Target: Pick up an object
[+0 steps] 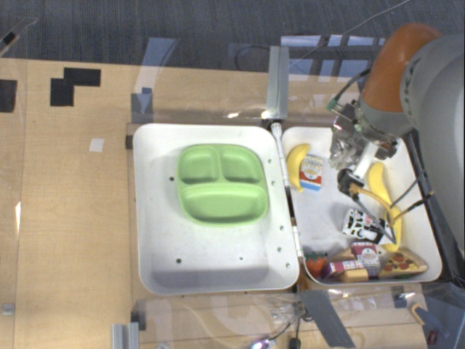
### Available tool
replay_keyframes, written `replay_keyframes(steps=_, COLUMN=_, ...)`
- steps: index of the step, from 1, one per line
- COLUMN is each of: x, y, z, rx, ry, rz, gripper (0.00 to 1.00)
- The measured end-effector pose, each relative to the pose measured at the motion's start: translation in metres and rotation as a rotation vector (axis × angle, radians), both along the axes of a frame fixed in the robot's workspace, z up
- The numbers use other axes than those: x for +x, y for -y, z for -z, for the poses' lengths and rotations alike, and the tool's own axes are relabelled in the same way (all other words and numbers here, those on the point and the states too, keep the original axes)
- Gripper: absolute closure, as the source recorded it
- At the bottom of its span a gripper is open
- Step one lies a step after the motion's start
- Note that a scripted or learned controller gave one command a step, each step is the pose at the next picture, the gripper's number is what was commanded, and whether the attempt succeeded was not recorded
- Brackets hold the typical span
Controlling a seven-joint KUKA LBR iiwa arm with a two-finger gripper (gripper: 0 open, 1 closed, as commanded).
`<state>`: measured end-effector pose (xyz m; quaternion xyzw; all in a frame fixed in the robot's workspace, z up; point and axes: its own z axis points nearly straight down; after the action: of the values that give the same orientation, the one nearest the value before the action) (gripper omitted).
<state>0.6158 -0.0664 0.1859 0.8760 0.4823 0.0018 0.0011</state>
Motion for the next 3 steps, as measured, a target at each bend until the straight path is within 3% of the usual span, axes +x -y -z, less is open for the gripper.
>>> replay_keyframes(steps=1, x=-0.057, y=0.026, z=0.095, rx=0.005, ry=0.008, rz=0.306, gripper=1.0)
replay_keyframes(steps=2, x=0.033, y=-0.025, z=0.0, rx=0.003, ry=0.0, rz=0.56, gripper=1.0)
replay_keyframes(steps=3, x=0.035, y=-0.002, z=-0.038, rx=0.006, ry=0.0, rz=0.797, gripper=1.0)
